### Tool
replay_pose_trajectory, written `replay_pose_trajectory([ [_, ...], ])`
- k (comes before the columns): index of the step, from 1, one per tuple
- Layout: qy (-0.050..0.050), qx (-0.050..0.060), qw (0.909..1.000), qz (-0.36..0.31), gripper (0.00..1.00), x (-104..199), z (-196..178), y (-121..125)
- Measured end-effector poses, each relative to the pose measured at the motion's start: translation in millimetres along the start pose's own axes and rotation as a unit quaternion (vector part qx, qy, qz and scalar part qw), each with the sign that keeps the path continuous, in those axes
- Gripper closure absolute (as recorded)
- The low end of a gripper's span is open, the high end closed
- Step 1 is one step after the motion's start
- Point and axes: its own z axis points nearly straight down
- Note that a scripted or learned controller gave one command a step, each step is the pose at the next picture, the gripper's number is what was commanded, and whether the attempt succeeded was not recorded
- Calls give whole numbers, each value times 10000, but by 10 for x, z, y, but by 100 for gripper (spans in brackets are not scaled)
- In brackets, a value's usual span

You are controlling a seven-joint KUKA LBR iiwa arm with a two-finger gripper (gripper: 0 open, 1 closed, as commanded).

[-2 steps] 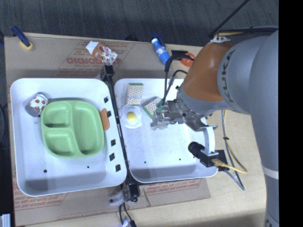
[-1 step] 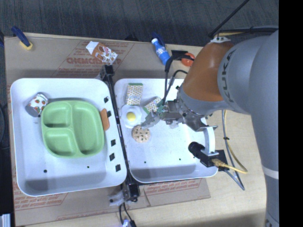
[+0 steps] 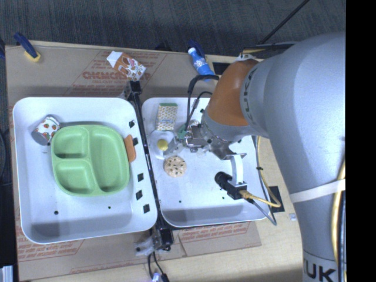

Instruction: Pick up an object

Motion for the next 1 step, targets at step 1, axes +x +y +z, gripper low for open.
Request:
replay_pose_trajectory([
  [1,4,-4,10000,7,0,-226,268,-734],
])
